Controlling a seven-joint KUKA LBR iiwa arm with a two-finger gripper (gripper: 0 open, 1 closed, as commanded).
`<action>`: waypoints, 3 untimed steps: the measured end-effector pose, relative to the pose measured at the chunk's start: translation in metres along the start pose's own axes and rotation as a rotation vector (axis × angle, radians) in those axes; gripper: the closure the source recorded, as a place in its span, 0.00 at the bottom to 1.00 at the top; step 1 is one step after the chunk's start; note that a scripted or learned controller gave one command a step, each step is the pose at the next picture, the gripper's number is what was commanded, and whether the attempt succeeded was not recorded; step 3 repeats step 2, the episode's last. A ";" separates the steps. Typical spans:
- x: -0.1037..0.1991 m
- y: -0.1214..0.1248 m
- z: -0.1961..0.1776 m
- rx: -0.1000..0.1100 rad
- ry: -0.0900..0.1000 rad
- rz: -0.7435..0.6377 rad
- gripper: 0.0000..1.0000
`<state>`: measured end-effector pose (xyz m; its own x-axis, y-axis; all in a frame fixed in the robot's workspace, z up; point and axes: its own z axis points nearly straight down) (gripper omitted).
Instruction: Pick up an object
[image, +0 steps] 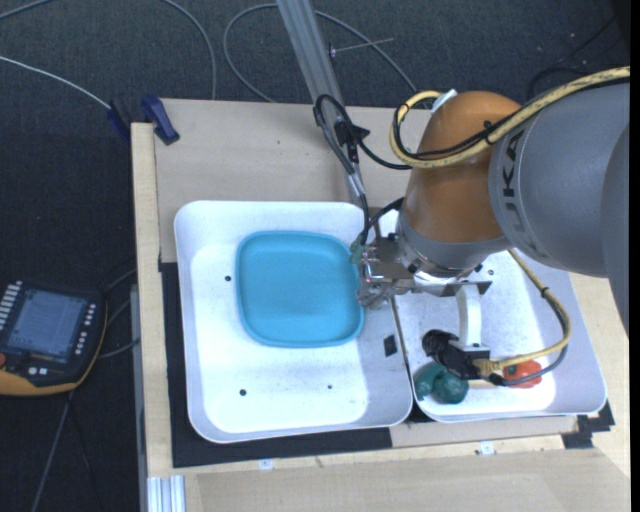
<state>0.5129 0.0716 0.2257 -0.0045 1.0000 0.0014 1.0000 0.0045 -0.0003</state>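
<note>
- The hand (373, 272) sits low under the grey arm, at the wall between the two bins, just beside the right rim of the blue plate (298, 288).
- I cannot tell whether it is open or closed, or gripping anything.
- The plate lies flat in the left bin (205, 330).
- A teal lump (440, 384) and a small orange object (523, 373) lie in the right bin (575, 375), near its front edge.

Dark carpet (60, 180) surrounds the pale wooden bench (250, 150).
</note>
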 end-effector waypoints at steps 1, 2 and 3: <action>0.021 -0.013 -0.011 -0.001 0.000 0.002 1.00; 0.020 -0.013 -0.011 0.000 -0.001 0.004 0.00; 0.020 -0.013 -0.011 0.000 -0.001 0.004 0.00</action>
